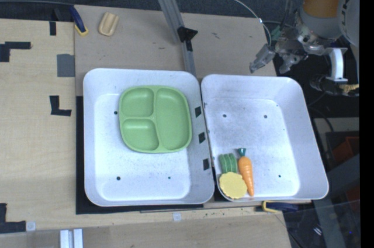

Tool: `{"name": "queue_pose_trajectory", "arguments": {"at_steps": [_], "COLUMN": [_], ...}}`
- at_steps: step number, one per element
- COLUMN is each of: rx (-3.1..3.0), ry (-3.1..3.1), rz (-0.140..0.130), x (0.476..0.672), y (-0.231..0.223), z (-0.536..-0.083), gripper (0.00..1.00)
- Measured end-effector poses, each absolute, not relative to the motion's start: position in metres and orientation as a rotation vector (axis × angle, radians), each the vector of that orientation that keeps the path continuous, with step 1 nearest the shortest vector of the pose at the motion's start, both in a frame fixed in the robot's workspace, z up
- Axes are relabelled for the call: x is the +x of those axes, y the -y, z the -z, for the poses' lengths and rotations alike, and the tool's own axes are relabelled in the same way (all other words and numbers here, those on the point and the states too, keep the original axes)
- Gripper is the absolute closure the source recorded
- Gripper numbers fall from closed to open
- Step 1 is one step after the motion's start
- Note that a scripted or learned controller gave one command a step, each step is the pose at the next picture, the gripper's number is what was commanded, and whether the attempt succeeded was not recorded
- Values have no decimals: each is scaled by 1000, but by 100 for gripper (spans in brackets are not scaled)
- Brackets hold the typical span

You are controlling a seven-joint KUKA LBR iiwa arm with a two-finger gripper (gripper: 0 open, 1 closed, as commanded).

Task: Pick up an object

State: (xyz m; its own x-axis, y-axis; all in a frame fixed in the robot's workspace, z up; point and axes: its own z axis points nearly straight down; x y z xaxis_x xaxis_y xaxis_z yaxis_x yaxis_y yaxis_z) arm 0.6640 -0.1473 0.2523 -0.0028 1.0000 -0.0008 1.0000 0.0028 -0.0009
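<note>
Meanwhile, we see the tool (270, 59) hanging clear of the right bin's (292, 86) far rim, well apart from its likely targets: a toy carrot (246, 174), a yellow disc (232, 185) and a green vegetable (228, 162), huddled in the bin's near-left corner. We cannot tell whether it is open or closed. Farther left, a green divided plate (155, 119) rests in the other bin (96, 141) on the desk (35, 83).

Two white bins (143, 80), one green plate (155, 119), one carrot (246, 174), perhaps two other toy foods (232, 185).
</note>
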Motion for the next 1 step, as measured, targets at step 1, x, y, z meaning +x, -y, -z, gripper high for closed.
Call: {"name": "queue_pose_trajectory", "arguments": {"at_steps": [1], "rx": [-2219], "ry": [2224], "rz": [-3], "x": [664], "y": [147], "z": [-252], "gripper": [0]}}
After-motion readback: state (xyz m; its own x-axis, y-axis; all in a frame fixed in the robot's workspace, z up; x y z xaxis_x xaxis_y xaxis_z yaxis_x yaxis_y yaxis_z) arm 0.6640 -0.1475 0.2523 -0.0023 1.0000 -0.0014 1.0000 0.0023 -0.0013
